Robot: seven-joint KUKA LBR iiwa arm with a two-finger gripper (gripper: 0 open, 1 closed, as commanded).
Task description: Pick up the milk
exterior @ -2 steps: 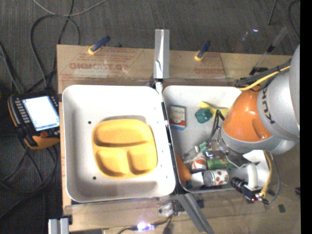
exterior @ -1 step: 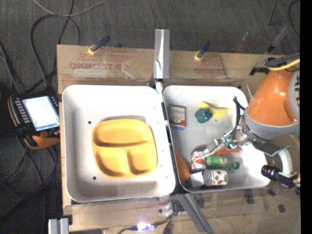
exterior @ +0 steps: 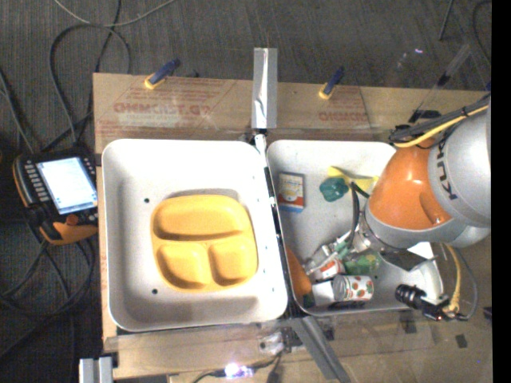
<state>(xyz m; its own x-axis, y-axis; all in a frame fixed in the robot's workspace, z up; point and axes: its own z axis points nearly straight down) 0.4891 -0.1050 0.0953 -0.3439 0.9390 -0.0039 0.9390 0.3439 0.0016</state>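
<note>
The milk (exterior: 291, 190) is a small white carton with an orange and blue label, lying flat near the left wall of the right bin (exterior: 315, 152), toward the back. My gripper (exterior: 338, 255) is low in the front part of that bin, well to the front right of the carton and apart from it. It reaches into a cluster of small items and the orange wrist band (exterior: 403, 190) hides much of it.
Around the gripper lie a printed can (exterior: 354, 287), an orange object (exterior: 297, 274) by the bin's left wall, a teal object (exterior: 334, 188) and a yellow piece (exterior: 357, 179) further back. The left bin (exterior: 128, 166) holds a yellow divided tray (exterior: 204, 239).
</note>
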